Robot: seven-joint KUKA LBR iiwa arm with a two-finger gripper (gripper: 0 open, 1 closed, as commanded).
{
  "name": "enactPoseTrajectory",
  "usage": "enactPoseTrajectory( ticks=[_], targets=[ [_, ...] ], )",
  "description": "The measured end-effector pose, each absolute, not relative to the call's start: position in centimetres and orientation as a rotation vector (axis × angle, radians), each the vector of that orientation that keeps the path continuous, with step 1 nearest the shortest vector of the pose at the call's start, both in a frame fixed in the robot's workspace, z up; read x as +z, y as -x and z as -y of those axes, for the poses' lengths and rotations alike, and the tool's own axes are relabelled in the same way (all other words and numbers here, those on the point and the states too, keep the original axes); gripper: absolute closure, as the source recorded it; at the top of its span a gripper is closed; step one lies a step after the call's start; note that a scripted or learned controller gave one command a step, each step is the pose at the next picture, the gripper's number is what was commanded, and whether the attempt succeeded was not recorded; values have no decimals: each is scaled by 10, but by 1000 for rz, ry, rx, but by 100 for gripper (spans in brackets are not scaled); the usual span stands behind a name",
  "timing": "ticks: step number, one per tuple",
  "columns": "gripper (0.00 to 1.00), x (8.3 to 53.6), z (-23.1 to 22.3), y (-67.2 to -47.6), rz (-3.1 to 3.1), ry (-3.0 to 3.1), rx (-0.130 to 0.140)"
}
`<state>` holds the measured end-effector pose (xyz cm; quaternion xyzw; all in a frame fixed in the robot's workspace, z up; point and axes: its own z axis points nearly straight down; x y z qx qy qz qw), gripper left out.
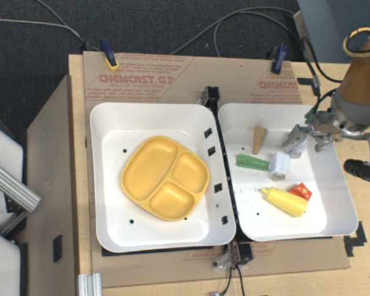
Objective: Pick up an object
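We see two shallow white bins side by side on a brown board. The left bin (105, 165) holds a yellow divided plate (165, 177) with three compartments. In the right bin (333, 214) lie a tan cone (259, 139), a green stick (253, 162), a small white cylinder (280, 164) just beside it, a yellow bottle (285, 201), and a red piece (301, 191) touching the bottle's far end. The gripper (294, 144) hangs over the right bin's upper part, near the white cylinder, nothing visibly between its fingers. Two blue clamps (109, 55) grip the board's far edge.
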<state>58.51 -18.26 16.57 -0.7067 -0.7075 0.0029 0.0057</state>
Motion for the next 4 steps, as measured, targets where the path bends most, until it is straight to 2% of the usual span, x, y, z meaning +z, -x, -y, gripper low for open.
enactPoseTrajectory(
  ticks=[1,2,3,4],
  targets=[
    [0,102,174,-586,2215,2210,9],
    [100,113,174,-588,2216,2212,6],
    [100,163,174,-599,2223,2218,1],
    [100,210,164,-598,2224,2217,0]
  ],
)
